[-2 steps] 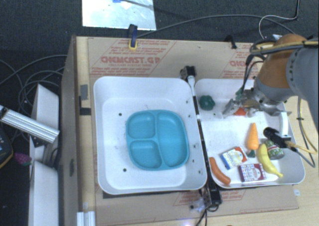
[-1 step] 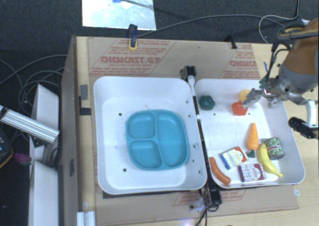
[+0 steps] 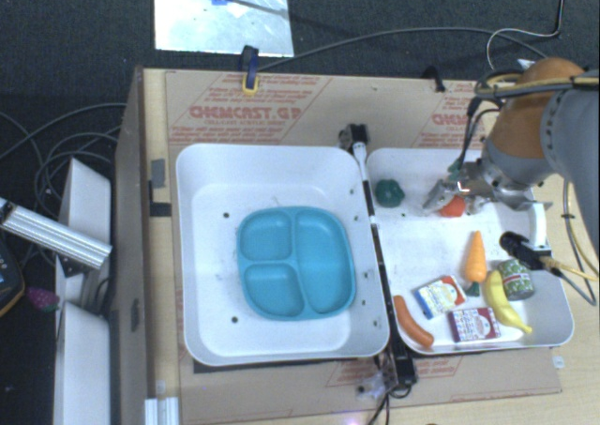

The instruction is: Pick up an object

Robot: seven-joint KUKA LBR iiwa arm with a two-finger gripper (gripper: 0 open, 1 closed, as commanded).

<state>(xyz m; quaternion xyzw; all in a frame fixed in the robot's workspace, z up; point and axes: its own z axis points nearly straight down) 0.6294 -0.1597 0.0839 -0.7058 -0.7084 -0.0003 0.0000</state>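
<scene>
My gripper (image 3: 450, 198) hangs low over the back of the right bin (image 3: 412, 254), directly over a small red-orange object (image 3: 454, 209) that lies on the bin floor. The metal of the gripper overlaps the top of that object, and I cannot make out whether it is gripped. A dark green round item (image 3: 389, 193) lies to the gripper's left, near the bin's dividing wall. The grey arm with its orange band (image 3: 534, 123) comes in from the right.
The front of the right bin holds a carrot (image 3: 476, 257), a red sausage (image 3: 413, 320), a small white box (image 3: 441, 295), a dark red packet (image 3: 473, 325), a banana (image 3: 506, 301) and a green can (image 3: 515, 280). A blue divided plate (image 3: 295, 261) lies in the left bin (image 3: 202, 226).
</scene>
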